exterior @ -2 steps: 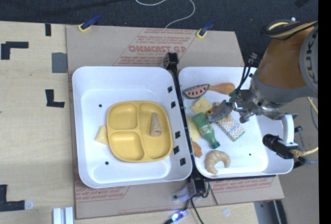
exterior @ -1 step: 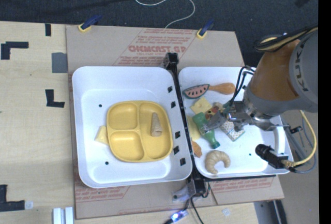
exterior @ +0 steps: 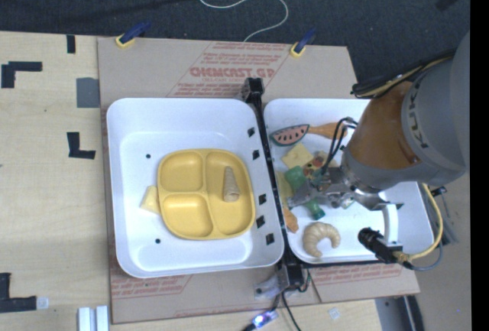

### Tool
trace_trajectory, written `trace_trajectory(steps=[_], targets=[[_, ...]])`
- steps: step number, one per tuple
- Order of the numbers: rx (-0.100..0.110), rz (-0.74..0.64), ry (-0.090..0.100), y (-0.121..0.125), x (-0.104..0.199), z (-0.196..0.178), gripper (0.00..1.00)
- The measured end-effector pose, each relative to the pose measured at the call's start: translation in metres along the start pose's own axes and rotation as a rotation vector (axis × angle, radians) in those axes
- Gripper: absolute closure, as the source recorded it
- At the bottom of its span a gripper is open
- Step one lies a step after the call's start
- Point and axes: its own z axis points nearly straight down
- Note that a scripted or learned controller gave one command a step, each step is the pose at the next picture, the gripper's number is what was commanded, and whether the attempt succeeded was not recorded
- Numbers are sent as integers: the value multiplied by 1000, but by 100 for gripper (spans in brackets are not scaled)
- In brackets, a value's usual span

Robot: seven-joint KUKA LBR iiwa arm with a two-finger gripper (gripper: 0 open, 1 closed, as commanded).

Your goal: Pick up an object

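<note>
My gripper (exterior: 315, 196) reaches down into the left half of the right bin (exterior: 416, 234), among a heap of toy food. A green piece (exterior: 295, 178) and a teal piece (exterior: 317, 209) lie right at its fingers. A pale croissant (exterior: 321, 236) rests just below it. A watermelon slice (exterior: 290, 134), a yellow piece (exterior: 296, 156) and an orange carrot (exterior: 325, 129) lie above it. The arm's orange band (exterior: 382, 142) hides the bin's middle.
The left bin (exterior: 126, 169) holds a yellow divided plate (exterior: 187, 203) with a tan cone-shaped piece (exterior: 230, 184) in its right compartment. A pale yellow wedge (exterior: 148, 199) sticks out from under the plate's left edge. A small orange piece (exterior: 291, 221) lies by the divider.
</note>
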Motion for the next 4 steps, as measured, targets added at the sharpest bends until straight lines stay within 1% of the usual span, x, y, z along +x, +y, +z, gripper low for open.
trace_trajectory(steps=[1, 2, 3, 4], targets=[[-4, 0, -1, 0, 1, 16, 0], [-6, 0, -2, 0, 0, 5, 100], [-10, 0, -1, 1, -2, -57, 100], [-9, -1, -1, -5, 5, -104, 100]])
